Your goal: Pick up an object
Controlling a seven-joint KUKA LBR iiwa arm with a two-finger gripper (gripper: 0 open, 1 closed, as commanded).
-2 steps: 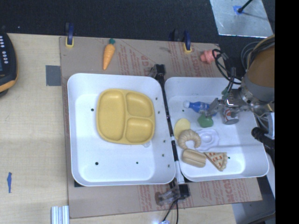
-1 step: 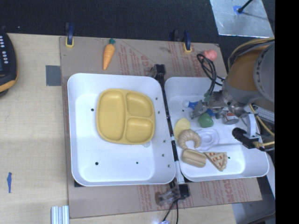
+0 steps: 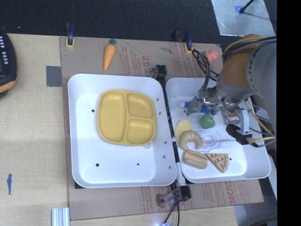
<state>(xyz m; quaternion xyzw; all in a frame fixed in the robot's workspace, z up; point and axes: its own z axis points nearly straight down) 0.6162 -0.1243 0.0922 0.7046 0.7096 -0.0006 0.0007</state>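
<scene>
Down in the right bin, the gripper hung beside a green object; whether its fingers were apart or together, I couldn't tell. From the left: a carrot lay on the cardboard, a yellow divided plate sat in the left bin, then croissant, bread roll and pizza slice.

The arm covers the right bin's upper right corner and hides part of the pink object behind it. The gripper is too small and cluttered to read. A dark device is cut off by the left edge.
</scene>
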